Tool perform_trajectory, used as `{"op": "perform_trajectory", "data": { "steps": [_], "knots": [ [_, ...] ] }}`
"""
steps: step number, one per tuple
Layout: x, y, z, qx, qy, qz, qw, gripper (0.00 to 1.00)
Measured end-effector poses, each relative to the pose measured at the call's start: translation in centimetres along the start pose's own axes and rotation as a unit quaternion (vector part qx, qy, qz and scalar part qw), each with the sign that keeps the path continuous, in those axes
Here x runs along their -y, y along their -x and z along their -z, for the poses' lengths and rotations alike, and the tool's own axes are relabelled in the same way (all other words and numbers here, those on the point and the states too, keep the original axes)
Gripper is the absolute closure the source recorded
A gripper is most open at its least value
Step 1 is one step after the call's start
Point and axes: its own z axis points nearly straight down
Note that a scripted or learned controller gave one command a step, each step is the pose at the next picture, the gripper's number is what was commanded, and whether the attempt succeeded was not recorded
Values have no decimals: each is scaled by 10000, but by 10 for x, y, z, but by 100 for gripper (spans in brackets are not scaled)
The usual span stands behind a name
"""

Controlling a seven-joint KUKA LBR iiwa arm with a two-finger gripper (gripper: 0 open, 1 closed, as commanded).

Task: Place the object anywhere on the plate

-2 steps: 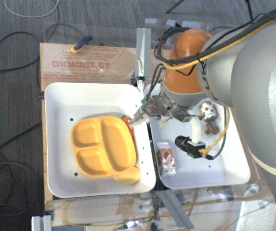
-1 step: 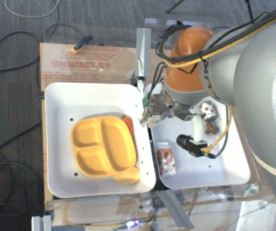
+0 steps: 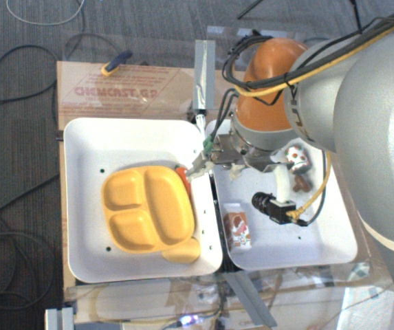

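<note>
In the camera view, the yellow plate [image 3: 147, 215] with three compartments lies in the left bin [image 3: 86, 143], at the lower centre of the frame. The claw [image 3: 195, 169] is at the plate's upper right edge, near the wall between the bins. A small red-orange object [image 3: 182, 178] shows just beside the claw tip, touching the plate rim. Whether the claw grips it, I cannot tell. I judge this is the placing step; next, the object must be let go over the plate.
</note>
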Motion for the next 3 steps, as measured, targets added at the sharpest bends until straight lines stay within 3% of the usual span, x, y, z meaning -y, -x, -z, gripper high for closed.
{"op": "perform_trajectory", "data": {
  "steps": [1, 2, 3],
  "knots": [
    [0, 1, 8, 0, -18, -8, 10000, 100],
    [0, 1, 8, 1, -17, -8, 10000, 0],
    [1, 2, 15, 2, -36, -18, 10000, 100]
  ]
}}
